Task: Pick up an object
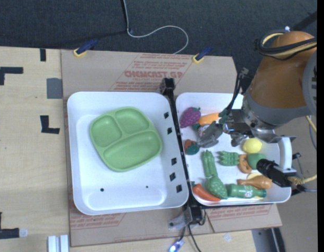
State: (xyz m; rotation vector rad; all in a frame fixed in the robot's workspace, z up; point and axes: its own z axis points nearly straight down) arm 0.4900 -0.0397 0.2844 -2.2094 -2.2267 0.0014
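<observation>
The right bin holds several toy foods. Purple grapes lie at its back left, with an orange piece beside them. A small teal and red piece rests near the divider. A long green vegetable lies in the middle, a yellow lemon toward the right. My gripper hangs low over the bin's left half, between the grapes and the long green vegetable, close above the floor. I see nothing clearly held in it.
The left bin holds a green divided plate. Along the right bin's front edge lie a red piece, a green bottle shape and an orange piece. The arm's orange band looms over the back right.
</observation>
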